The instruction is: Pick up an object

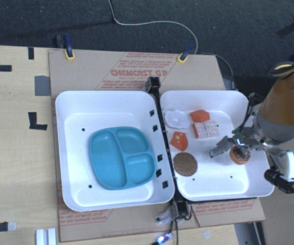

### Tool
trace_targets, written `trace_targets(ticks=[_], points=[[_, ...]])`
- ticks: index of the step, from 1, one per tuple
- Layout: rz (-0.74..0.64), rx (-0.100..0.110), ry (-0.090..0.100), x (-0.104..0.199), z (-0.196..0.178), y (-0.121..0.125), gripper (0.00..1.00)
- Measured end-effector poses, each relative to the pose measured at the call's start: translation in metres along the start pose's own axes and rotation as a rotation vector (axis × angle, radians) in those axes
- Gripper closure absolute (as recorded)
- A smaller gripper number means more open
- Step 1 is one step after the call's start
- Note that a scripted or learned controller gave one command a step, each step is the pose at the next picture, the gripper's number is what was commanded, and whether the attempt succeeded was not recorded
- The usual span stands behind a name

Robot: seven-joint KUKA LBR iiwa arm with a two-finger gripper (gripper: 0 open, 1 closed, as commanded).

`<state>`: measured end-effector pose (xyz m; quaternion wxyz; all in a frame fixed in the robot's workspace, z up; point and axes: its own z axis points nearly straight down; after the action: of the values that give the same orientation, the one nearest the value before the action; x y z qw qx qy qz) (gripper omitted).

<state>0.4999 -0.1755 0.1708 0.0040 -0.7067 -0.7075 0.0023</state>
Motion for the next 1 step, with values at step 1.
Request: trace_targets(ticks=[1], points=[[0.001,0.001,0.001,0.0035,0.0589,-0.0108,0.00]])
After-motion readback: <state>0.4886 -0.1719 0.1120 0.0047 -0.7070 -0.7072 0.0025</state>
